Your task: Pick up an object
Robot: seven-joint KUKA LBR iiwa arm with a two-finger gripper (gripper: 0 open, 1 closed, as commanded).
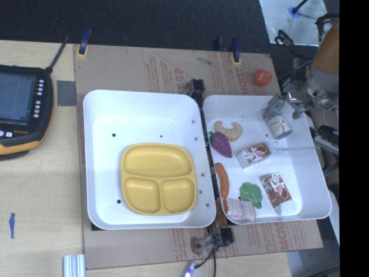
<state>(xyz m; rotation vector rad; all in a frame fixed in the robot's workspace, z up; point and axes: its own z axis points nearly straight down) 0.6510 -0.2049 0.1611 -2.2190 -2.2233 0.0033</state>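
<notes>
Grey gripper [281,109] sits over the right bin's [300,211] far right corner, directly above a small can [279,127]; we cannot tell whether the claw is open or closed. We note a yellow divided plate [158,178] in the left bin [104,111].

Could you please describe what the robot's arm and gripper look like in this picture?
The arm enters at the right edge: an orange band on top, grey and metallic parts below it. Dark cables loop beside the wrist. The gripper is a small grey metal piece with pale, angular edges; finer markings are too small to tell.
</notes>
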